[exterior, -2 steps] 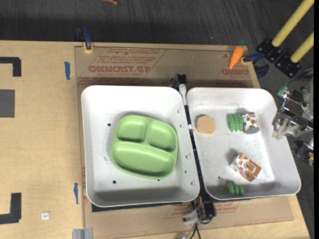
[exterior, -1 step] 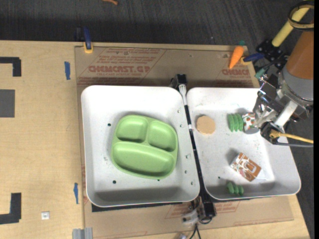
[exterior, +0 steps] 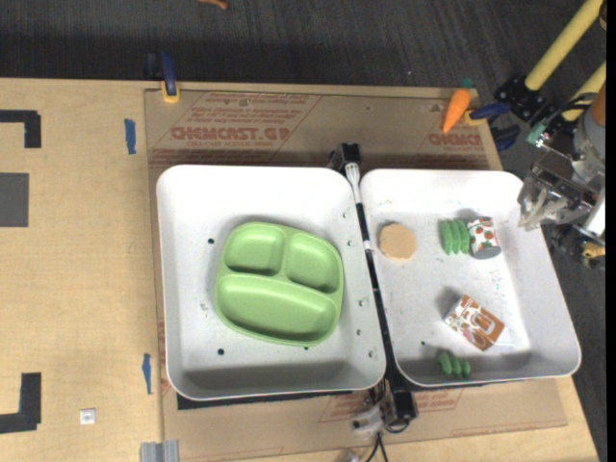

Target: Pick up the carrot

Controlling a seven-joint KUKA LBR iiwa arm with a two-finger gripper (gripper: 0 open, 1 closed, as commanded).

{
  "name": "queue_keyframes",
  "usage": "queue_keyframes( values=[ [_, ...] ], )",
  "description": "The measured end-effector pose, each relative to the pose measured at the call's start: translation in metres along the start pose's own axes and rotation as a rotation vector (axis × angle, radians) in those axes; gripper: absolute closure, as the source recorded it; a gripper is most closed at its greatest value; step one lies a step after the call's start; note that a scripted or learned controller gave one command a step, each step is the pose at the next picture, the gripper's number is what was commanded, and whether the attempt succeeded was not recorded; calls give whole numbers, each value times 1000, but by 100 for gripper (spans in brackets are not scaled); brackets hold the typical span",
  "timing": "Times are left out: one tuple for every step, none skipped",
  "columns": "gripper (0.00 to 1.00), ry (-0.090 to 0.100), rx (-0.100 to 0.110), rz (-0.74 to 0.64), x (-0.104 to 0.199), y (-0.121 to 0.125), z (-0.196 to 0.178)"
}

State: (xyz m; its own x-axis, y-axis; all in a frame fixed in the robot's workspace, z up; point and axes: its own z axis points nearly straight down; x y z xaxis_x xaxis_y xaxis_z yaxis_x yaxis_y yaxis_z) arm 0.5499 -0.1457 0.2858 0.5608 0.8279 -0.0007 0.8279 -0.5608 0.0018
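The carrot (exterior: 455, 111), small and orange with a green top, lies on the brown board just beyond the far edge of the right bin (exterior: 553, 287), outside both bins. My gripper (exterior: 541, 212) hovers over that bin's right rim, well to the right of the carrot and nearer the camera. Its fingers are open with nothing between them.
The right bin holds a tan round disc (exterior: 397, 242), a green ridged piece (exterior: 453, 237), a round printed pack (exterior: 483, 238), an orange-and-white packet (exterior: 475, 322) and a small green piece (exterior: 454, 364). A green divided plate (exterior: 281, 281) sits in the left bin (exterior: 183, 258). Clamps and a yellow bar (exterior: 568, 32) stand right of the carrot.
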Motion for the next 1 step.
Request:
queue_keyframes(
  values=[
    [100, 0, 4, 71, -11, 14, 20]
  ],
)
